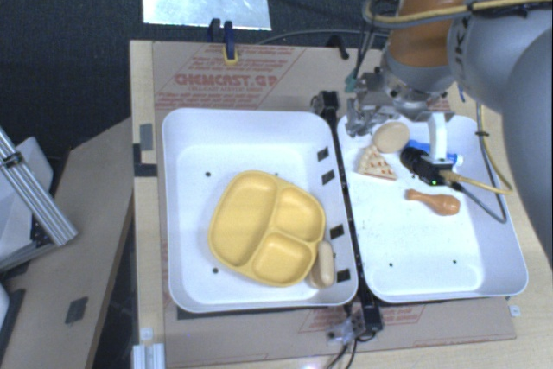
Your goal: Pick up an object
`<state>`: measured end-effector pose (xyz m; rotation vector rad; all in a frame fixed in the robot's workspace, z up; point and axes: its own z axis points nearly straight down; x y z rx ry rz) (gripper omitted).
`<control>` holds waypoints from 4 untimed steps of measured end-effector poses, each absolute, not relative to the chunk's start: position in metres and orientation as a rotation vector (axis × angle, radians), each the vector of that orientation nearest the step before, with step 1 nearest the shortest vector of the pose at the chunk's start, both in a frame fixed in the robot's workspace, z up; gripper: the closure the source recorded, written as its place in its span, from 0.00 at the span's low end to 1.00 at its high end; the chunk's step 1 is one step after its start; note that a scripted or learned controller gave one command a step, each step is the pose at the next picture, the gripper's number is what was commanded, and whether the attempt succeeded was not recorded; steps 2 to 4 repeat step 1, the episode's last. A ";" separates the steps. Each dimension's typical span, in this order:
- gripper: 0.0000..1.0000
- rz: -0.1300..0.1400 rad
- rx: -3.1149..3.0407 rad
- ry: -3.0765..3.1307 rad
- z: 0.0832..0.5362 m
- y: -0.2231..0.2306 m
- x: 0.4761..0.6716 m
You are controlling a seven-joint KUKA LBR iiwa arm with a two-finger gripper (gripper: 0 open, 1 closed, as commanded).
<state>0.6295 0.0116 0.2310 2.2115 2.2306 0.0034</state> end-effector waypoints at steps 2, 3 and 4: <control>1.00 0.003 2.211 2.233 0.233 0.073 0.617; 1.00 0.003 2.211 2.233 0.233 0.073 0.617; 1.00 0.003 2.211 2.233 0.233 0.073 0.617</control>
